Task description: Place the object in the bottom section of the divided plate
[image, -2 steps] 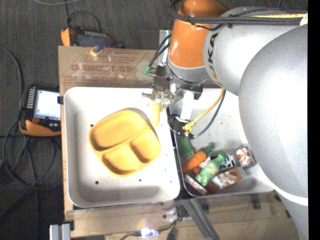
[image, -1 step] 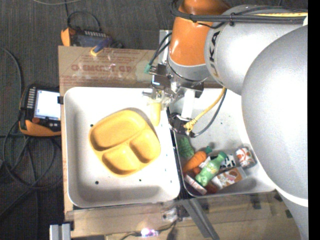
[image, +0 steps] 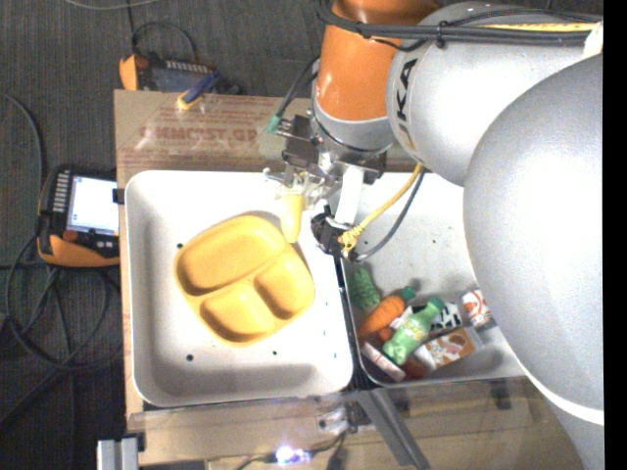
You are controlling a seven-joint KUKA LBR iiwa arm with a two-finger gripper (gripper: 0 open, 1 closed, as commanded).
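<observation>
A yellow divided plate (image: 245, 277) lies in the left white bin (image: 157, 360), with one large section at its upper left and two smaller ones toward the lower right. My gripper (image: 298, 186) hangs over the plate's upper right rim, close to the wall between the bins. A small pale yellow object (image: 292, 213) sticks down from between its fingers, its lower end just over the plate's edge. The gripper is shut on it.
The right bin (image: 431, 233) holds a carrot (image: 383, 312), a green bottle (image: 411, 329), a dark green item (image: 364, 287), a cow-patterned carton (image: 448, 316), a red can (image: 476, 307) and a small box (image: 446, 347). A handheld screen (image: 83, 213) lies left of the bins.
</observation>
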